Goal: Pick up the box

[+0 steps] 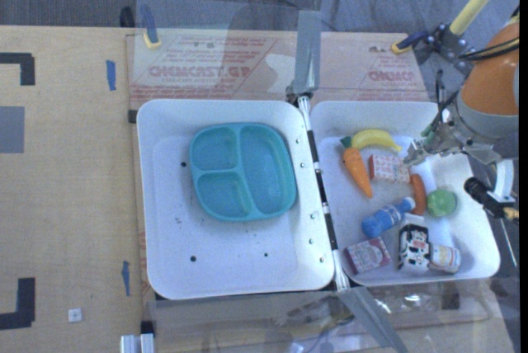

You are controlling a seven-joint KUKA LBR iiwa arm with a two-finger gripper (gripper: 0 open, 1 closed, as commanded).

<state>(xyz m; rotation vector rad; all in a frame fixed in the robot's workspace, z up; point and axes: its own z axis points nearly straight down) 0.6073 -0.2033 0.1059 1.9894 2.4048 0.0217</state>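
A small red-and-white patterned box [388, 168] lies in the upper middle of the right bin [487, 256], between a carrot [357, 171] and a red-orange item [418, 193]. A second, pinkish box [368, 255] lies near that bin's front edge. My gripper [415, 150] reaches in from the right and hovers low just right of and above the patterned box, close to its upper right corner. The view does not show whether it touches the box. Nothing is visibly lifted.
The right bin also holds a banana [375, 138], a blue bottle [386, 219], a green ball [441, 202], a cow-print carton [414, 247] and a can [445, 258]. A teal divided plate [243, 171] lies in the left bin [165, 261].
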